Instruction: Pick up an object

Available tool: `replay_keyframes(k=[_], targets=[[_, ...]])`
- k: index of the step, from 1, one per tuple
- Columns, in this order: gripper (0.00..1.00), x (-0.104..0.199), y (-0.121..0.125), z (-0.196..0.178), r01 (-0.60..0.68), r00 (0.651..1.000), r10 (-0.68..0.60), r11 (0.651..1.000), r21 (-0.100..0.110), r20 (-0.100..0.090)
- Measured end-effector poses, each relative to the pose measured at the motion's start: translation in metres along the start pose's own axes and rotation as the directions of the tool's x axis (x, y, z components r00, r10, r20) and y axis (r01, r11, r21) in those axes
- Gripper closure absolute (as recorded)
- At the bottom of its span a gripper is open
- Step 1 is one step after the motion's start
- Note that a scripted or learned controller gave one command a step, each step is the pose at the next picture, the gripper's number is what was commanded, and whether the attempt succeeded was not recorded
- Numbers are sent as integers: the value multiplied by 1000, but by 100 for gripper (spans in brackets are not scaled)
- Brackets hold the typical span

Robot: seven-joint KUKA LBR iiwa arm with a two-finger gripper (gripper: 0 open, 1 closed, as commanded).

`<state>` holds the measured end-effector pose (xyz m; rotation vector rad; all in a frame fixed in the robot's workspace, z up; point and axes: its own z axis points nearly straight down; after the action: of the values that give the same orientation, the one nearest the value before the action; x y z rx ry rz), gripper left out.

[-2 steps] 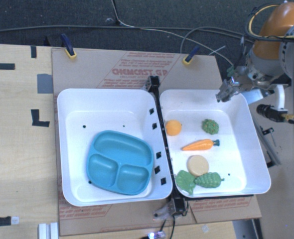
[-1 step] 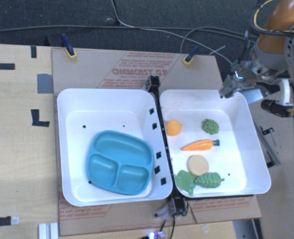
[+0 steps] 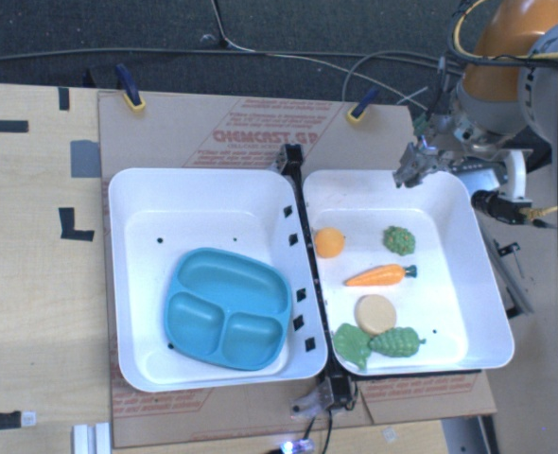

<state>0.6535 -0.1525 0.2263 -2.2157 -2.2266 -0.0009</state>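
The right bin (image 3: pixel 449 206) holds an orange ball (image 3: pixel 328 243), a small green broccoli piece (image 3: pixel 399 240), a carrot (image 3: pixel 378 275), a tan round disc (image 3: pixel 374 314) and two green leafy pieces (image 3: pixel 395 341) (image 3: pixel 351 343) near its front edge. My gripper (image 3: pixel 413 170) hangs over the bin's back right corner, above and behind the broccoli, with nothing seen between its fingers. The arm with its orange band (image 3: pixel 511 36) comes in from the upper right.
The left bin (image 3: pixel 132 206) holds a blue divided tray (image 3: pixel 228 307). A black divider (image 3: pixel 298 244) runs between the bins. Both bins rest on a cardboard sheet (image 3: pixel 251 135) held by two clamps (image 3: pixel 128 88) (image 3: pixel 359 110). Cables (image 3: pixel 260 50) cross the dark floor behind.
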Motion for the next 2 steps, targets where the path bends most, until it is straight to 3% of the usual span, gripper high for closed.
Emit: replay_keyframes(k=[2], targets=[[100, 114, -16, 1, 2, 1000, -2, 1000, 2, -1]])
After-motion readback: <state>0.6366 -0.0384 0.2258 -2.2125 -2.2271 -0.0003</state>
